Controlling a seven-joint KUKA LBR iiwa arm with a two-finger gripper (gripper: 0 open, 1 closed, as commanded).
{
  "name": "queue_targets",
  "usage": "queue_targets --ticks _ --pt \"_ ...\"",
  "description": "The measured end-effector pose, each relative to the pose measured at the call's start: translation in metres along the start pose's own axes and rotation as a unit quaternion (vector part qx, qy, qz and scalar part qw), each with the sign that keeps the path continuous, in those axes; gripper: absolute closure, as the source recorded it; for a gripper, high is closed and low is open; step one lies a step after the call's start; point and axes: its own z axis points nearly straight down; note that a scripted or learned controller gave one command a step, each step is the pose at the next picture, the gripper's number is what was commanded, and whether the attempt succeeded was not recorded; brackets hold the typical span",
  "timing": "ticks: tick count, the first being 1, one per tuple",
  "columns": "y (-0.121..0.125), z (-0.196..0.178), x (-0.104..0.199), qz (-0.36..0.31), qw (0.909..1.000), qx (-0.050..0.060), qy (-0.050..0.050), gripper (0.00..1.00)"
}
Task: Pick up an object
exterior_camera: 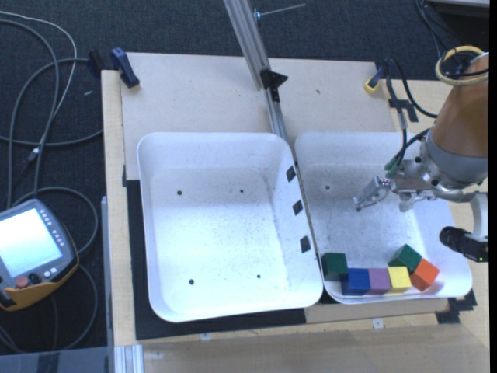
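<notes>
Several coloured blocks lie in a row along the front wall of the right bin point(342, 154): a green cube point(335, 265), a blue one point(358, 280), a purple one point(378, 279), a yellow one point(399, 277), a dark green one point(406, 256) and an orange one point(425, 273). My gripper point(371, 196) hangs over the middle of the right bin, behind the row and apart from every block. It is open and nothing sits between its fingers.
The left bin point(155, 162) stands beside the right one, with a metal post point(248, 37) rising behind their shared edge. A teach pendant point(31, 247) and cables lie on the floor at the left. Clamps hold the board's back corners.
</notes>
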Motion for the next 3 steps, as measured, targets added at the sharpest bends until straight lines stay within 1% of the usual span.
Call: queue_targets --ticks 1,2,3 --pt "-0.018 0.02 -0.072 0.004 1.0 0.003 -0.001 0.0" --pt "-0.037 0.058 -0.081 0.001 1.0 0.003 0.001 0.0" --pt "-0.034 0.045 -0.08 0.0 1.0 -0.001 0.0 1.0"
